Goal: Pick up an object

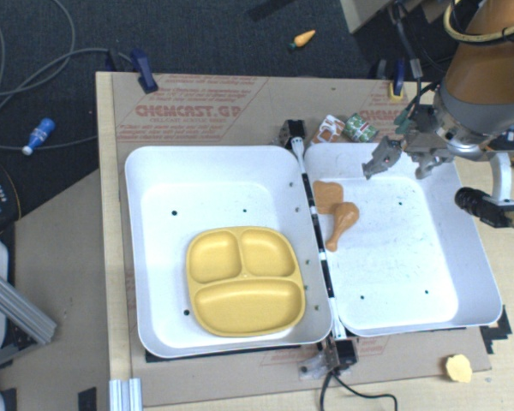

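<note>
Yellow divided plate [244, 281] in left bin [154, 178]; tool [404, 165] fingers apart over right bin [428, 255]; dark carpet [197, 24] behind.

Dark carpet floor [197, 15], grey cable [34, 67], blue bottle [39, 134], cardboard-topped bench [197, 101]
</note>
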Tool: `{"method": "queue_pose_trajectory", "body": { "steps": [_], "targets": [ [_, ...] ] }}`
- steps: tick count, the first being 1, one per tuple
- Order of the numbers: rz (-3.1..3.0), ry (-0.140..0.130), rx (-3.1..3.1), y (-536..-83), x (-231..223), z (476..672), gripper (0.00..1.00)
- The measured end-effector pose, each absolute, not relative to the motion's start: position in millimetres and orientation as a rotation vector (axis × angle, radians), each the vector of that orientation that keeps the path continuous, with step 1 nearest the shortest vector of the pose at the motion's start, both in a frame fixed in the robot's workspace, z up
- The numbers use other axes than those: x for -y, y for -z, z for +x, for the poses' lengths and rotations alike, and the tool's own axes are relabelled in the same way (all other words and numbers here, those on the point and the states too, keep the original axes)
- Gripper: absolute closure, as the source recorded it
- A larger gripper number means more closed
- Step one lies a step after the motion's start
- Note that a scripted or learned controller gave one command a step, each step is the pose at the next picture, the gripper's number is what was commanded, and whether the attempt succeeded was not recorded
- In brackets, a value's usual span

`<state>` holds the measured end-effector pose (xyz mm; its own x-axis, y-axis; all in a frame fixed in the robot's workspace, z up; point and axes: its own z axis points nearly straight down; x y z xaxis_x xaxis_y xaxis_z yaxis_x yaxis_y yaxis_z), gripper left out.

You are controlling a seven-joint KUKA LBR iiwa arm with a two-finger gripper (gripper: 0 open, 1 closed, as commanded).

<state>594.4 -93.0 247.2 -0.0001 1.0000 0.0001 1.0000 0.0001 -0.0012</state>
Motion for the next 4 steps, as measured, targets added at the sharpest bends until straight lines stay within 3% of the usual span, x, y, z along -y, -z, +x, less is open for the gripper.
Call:
{"method": "queue_pose_trajectory", "body": {
  "steps": [1, 2, 3, 4],
  "targets": [
    [-2.217, -0.009, 2.215, -162.9, 96.4, 595.9, 0.0],
    [-2.219, 0.0, 2.225, -80.0, 90.5, 641.3, 0.0],
    [-2.221, -0.001, 2.219, -85.3, 91.4, 618.3, 0.0],
    [-2.221, 0.0, 2.22, -85.3, 92.0, 615.6, 0.0]
  ]
}}
